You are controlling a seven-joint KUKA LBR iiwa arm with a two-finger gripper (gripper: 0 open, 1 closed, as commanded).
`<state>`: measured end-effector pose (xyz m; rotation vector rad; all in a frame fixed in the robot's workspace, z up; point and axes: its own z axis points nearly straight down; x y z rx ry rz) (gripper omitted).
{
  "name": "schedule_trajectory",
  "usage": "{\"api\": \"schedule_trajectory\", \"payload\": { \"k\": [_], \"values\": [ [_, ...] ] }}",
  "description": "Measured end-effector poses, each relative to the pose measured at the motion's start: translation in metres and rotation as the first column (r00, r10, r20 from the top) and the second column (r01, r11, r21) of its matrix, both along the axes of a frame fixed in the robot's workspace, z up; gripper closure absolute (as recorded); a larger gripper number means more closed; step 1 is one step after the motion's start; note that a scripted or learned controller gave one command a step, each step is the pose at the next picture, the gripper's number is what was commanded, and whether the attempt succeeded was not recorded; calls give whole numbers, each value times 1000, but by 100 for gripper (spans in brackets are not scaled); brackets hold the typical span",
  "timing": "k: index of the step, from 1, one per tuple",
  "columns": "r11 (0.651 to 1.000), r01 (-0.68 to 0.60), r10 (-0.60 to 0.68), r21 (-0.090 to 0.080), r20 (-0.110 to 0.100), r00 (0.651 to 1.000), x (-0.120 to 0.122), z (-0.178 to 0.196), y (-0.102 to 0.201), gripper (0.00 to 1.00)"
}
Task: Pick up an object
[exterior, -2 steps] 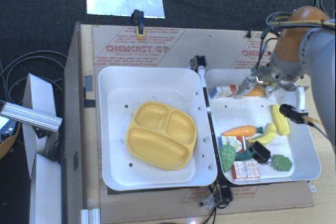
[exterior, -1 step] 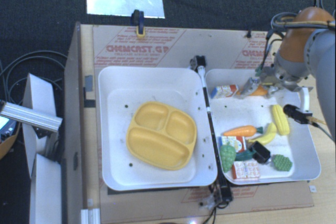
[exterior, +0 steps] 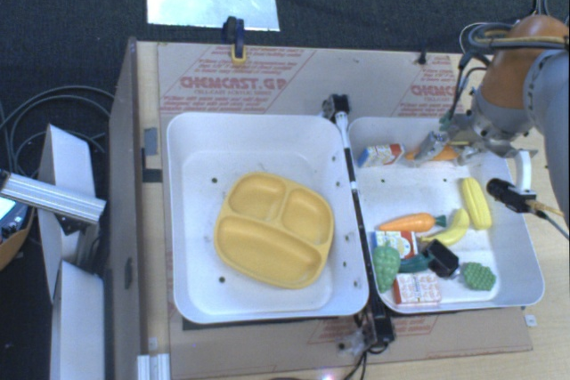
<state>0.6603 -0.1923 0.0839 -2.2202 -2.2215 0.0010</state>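
- The gripper (exterior: 438, 147) sits at the back of the right bin (exterior: 525, 276), over an orange item (exterior: 443, 156) beside a small white carton (exterior: 381, 155); I cannot tell how its claw stands, nor whether anything is in it.
- The likeliest target, that orange item, looks like a light, stiff plastic toy, probably smooth and apt to slip; a hold across its narrow middle seems best.
- Counted in the right bin: one carrot (exterior: 410, 222), one banana (exterior: 452, 230), one corn cob (exterior: 476, 202), one green leafy piece (exterior: 386, 265), one green broccoli-like piece (exterior: 478, 277), one black piece (exterior: 443, 259), and one red-and-white box (exterior: 417, 288) at the front, making two cartons.
- Left of the right bin, the left bin (exterior: 191, 182) holds one yellow divided plate (exterior: 274, 230).
- All look like light toy foods, easily nudged aside.
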Motion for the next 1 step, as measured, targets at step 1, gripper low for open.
{"api": "schedule_trajectory", "payload": {
  "k": [1],
  "values": [
    [1000, -1, 1, -3, 9, 1000, 10, 55, -15, 0]
  ]
}}
